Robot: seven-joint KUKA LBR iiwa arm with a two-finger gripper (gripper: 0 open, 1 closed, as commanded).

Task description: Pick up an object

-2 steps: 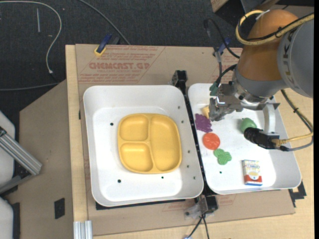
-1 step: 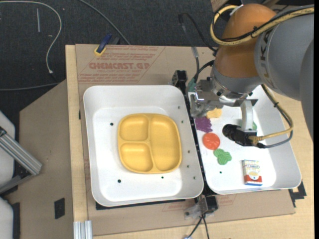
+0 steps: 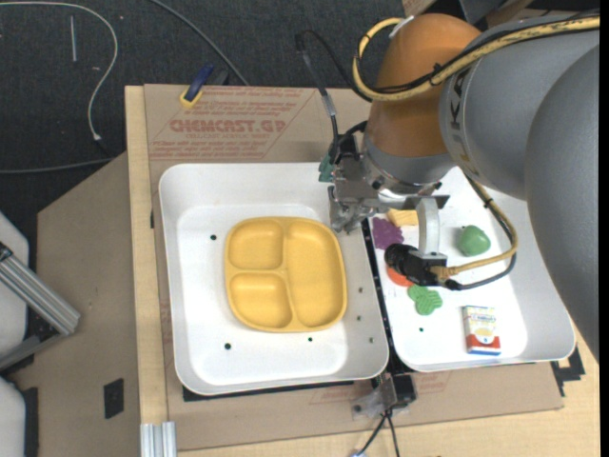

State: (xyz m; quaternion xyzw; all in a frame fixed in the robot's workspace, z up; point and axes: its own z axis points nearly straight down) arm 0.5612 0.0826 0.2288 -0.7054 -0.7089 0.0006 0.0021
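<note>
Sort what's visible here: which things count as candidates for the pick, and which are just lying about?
Job:
tool
yellow divided plate
purple toy
green ball
green leafy toy
small carton

Lying about:
white cable
cardboard sheet
blue clip

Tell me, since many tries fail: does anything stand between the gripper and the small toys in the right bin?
Nothing visible does. The gripper sits at the bins' shared edge, beside the purple toy piece; the green round toy and small printed box lie apart, uncovered.
</note>
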